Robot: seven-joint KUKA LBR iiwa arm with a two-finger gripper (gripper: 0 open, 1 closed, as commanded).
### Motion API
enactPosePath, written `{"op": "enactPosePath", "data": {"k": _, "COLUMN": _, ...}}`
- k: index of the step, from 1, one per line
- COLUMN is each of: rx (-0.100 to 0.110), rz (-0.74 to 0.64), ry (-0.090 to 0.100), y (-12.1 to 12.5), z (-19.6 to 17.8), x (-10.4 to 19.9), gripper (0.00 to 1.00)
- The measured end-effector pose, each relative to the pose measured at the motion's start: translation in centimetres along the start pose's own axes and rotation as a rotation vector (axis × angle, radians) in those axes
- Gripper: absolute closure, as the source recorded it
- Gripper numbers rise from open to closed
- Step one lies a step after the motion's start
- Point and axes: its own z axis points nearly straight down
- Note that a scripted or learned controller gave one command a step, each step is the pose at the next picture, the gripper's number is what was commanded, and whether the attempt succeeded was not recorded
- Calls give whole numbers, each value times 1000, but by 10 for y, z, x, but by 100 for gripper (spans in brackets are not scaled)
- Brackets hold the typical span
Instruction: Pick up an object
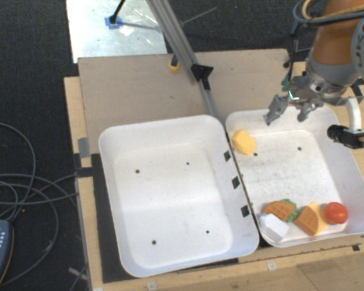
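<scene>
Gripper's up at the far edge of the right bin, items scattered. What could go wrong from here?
1. The yellow piece sits against the bin wall; a finger may hit the wall.
2. The white block, orange wedge and red ball crowd the near corner; the open gripper could nudge neighbours or grab two.

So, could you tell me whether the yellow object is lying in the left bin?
No, the yellow object lies in the right bin, near its far left corner.
</scene>
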Motion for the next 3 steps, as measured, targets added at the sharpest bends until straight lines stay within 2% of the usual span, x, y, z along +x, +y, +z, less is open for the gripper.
{"op": "enactPosePath", "data": {"k": 1, "rx": -4, "rz": -1, "ry": -2, "y": 1, "z": -2, "x": 0, "gripper": 0}}
{"op": "enactPosePath", "data": {"k": 3, "rx": 0, "rz": 3, "ry": -1, "y": -9, "z": 116, "x": 7, "gripper": 0}}
